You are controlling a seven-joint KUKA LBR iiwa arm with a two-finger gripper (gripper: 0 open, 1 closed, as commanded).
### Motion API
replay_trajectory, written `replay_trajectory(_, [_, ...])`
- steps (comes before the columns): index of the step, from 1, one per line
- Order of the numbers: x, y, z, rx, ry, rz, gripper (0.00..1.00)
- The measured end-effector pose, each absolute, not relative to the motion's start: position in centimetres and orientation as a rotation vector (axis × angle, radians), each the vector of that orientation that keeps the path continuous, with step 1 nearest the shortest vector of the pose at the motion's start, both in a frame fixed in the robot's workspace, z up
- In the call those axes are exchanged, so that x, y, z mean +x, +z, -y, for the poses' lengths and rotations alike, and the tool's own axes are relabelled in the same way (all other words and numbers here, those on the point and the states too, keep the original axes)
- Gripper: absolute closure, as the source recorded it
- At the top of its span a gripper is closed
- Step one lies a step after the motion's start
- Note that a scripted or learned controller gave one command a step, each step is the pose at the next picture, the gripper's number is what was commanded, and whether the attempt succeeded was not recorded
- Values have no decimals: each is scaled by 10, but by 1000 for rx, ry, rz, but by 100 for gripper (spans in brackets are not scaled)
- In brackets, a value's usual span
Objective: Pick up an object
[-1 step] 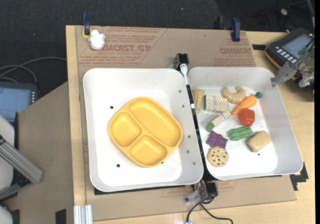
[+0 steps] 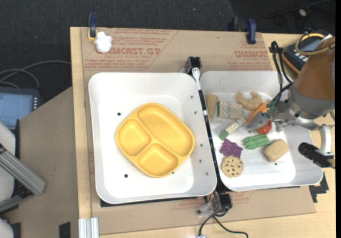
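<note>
The right bin (image 2: 305, 176) holds several toy foods: a tan peanut-shaped piece (image 2: 249, 99), an orange carrot (image 2: 257, 111), a small red piece (image 2: 265, 127), a green pepper (image 2: 256, 141), a tan bread chunk (image 2: 276, 150), purple grapes (image 2: 230, 148) and a cookie (image 2: 232, 166). My gripper (image 2: 265, 119) reaches in from the right and sits low in this bin, right over the carrot and the red piece. The arm's wrist hides how it meets them.
A yellow divided plate (image 2: 154, 138) lies in the left bin (image 2: 106, 89). A striped packet (image 2: 230, 109) and a cone-like piece (image 2: 212, 106) lie near the right bin's left wall. A white lump (image 2: 103, 43) rests on the cardboard behind the bins.
</note>
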State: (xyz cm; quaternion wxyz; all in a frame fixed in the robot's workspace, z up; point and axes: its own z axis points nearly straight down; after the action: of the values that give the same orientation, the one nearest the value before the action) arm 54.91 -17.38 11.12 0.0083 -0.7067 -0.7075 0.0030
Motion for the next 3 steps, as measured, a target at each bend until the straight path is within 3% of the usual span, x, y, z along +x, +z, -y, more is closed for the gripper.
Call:
replay_trajectory(1, [627,86,168,-2220,-4,2230,0])
replay_trajectory(2, [666,88,153,-2220,16,2216,0])
replay_trajectory(3, [664,95,154,-2220,18,2216,100])
